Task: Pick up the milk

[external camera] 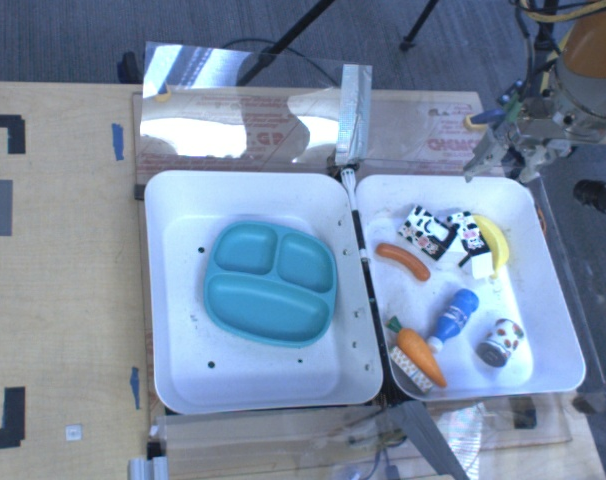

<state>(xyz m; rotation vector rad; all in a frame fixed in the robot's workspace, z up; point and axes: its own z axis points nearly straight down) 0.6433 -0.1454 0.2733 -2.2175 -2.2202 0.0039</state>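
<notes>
Gripper (518, 158) above right bin's (558, 298) far rim, grip state unreadable, cow-patterned milk carton (428, 232) near that bin's far wall beside banana (493, 240), sausage (403, 261), teal divided plate (271, 281) in left bin (173, 298).

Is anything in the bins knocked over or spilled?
Nothing is spilled. In the right bin, the cow-spotted milk carton and the blue bottle lie on their sides, and the small can is tipped. The teal plate sits flat.
</notes>
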